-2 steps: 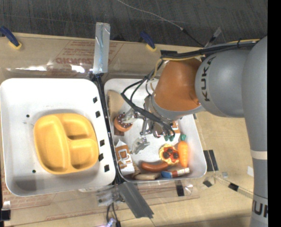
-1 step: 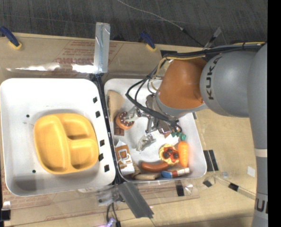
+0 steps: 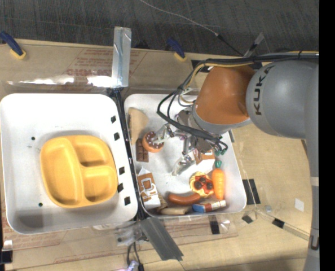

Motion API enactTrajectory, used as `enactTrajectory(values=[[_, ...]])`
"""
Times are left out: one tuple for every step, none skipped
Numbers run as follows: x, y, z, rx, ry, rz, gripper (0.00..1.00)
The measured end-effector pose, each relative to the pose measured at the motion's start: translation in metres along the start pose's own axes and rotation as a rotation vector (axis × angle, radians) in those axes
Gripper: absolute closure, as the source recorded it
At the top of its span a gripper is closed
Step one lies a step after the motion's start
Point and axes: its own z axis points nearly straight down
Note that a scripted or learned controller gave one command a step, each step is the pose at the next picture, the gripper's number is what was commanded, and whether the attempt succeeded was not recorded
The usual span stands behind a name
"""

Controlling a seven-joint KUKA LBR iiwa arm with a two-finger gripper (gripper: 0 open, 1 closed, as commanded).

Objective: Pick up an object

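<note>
Tool (image 3: 185, 161) hangs low over the middle of the right bin (image 3: 235, 176), below the orange wrist band; its metal fingers point down toward bare white floor, and whether they stand wide or narrow cannot be told, nor is anything seen between them. Nearest candidate is the carrot (image 3: 218, 184), just beside the tool toward the bin's right wall, long axis running up and down the view, green top uppermost. It is bright orange, smooth and tapered. Touching its left side sits a small red and yellow toy (image 3: 201, 183). Below lies a sausage (image 3: 184, 197), lengthwise across. Left bin (image 3: 15, 123) holds a yellow divided tray (image 3: 77, 170).
</note>
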Motion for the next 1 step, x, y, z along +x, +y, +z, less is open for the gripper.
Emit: enactTrajectory(values=[[-0.0616,-0.0400,0.0021,-0.002,0.020,-0.239,0.00]])
